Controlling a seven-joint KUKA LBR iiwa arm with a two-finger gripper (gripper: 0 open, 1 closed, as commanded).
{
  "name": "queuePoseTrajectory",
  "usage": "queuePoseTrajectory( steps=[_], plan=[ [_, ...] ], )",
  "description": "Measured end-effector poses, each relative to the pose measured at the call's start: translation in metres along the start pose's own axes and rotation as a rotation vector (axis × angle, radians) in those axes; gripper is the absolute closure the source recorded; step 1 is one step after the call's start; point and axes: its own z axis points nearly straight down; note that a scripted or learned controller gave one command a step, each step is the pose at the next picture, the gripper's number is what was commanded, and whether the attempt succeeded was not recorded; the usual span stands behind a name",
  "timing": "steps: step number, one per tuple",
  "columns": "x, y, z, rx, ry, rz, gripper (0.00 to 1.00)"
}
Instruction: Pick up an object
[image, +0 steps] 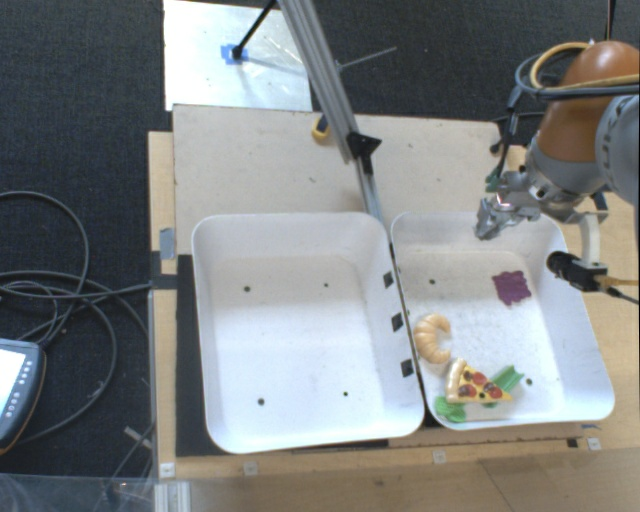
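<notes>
Bench (260, 160): bare pale board, no legible writing.
Left bin (215, 300): shallow, white, unmarked.
Right bin (575, 350): shallow, white, no label, touching the left bin along the shared rim.
Arm (585, 110): grey with orange band, above the right bin's far corner.
Gripper (488, 226): over the right bin's far rim, apart from every object.
Toy pizza slice (474, 384): near edge, on a green leafy piece (510, 379).
Croissant (434, 337): beside the dividing rim, just above the pizza.
Purple piece (512, 287): mid-bin, alone.
</notes>
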Motion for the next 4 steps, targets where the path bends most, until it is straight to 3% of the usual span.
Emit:
queuePoseTrajectory(
  steps=[1,2,4],
  plan=[
    [0.001,0.000,-0.045,0.002,0.000,-0.001,1.00],
    [0.001,0.002,-0.067,0.005,0.001,-0.002,1.00],
    [0.110,-0.010,-0.039,0.010,0.004,-0.006,1.00]
  ],
)
